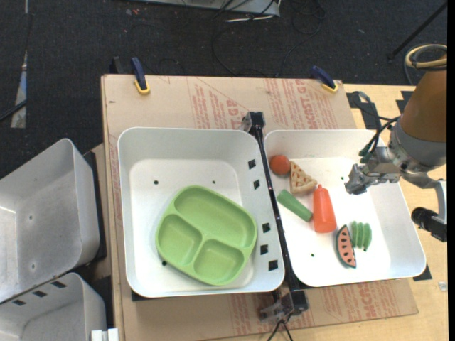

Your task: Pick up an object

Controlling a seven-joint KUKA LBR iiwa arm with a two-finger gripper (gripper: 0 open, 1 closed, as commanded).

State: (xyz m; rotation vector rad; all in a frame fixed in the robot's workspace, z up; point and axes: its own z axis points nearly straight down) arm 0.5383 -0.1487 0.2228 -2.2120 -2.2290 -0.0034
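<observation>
The right bin holds several toy foods. An orange-red ball lies at its far left, with a pizza slice beside it. A green stick and an orange bottle lie in the middle. A watermelon slice and a green ridged piece sit nearer the front. My gripper hangs over the bin's right half, to the right of the bottle and apart from every object. Nothing shows between its tips.
The left bin carries a green compartment plate. A black divider runs between the bins. Two yellow-blue clamps hold the board at the back. Grey tubs stand off the bench at left.
</observation>
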